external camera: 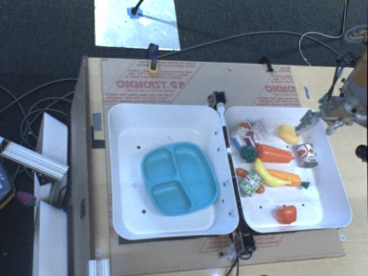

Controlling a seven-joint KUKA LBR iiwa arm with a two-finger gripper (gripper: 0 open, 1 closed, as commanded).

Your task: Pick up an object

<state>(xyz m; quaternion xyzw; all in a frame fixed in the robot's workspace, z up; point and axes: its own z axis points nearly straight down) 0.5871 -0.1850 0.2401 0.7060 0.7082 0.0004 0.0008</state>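
Approach is the step in hand: the gripper hangs at the three o'clock edge of the view, over the upper right rim of the right bin, with nothing visible between its fingers. Whether the jaws stand apart or together cannot be told at this size and angle.

No object is lifted yet. The candidates all lie in the right bin: a yellow lemon-like piece just at the gripper's eight o'clock, a small can at its six o'clock, an orange carrot toward the bin's centre, a banana below that, and a red pepper alone near the six o'clock wall. The left bin holds a blue divided plate.

The next move probably calls for a short travel inward and a descent over one piece; the lemon-like piece or the can looks nearest, and the pepper stands freest of neighbours.
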